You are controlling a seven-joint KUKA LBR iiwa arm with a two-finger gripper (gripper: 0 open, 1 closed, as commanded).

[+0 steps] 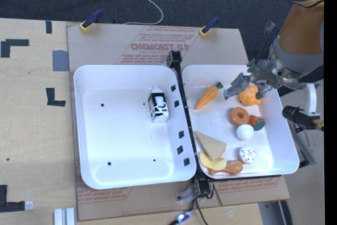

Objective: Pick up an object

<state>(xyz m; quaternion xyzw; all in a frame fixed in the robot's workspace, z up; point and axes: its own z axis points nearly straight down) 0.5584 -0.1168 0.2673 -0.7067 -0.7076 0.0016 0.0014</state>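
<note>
The right bin [287, 163] is crowded, so a neighbour such as the donut [239, 115] could be knocked. The pincer [243, 84] is seen beside the orange [249, 95] at the bin's far right; whether it is open cannot be told, and the round orange may slip away.

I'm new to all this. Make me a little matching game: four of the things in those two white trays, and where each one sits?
Things:
1. milk carton
2. carrot
3. doughnut
4. cheese wedge

Places:
A. right bin, near its top left
B. left bin, near the divider
C. right bin, low on its left side
D. right bin, middle, just above a white ball

Pairs: 1-B, 2-A, 3-D, 4-C
</note>
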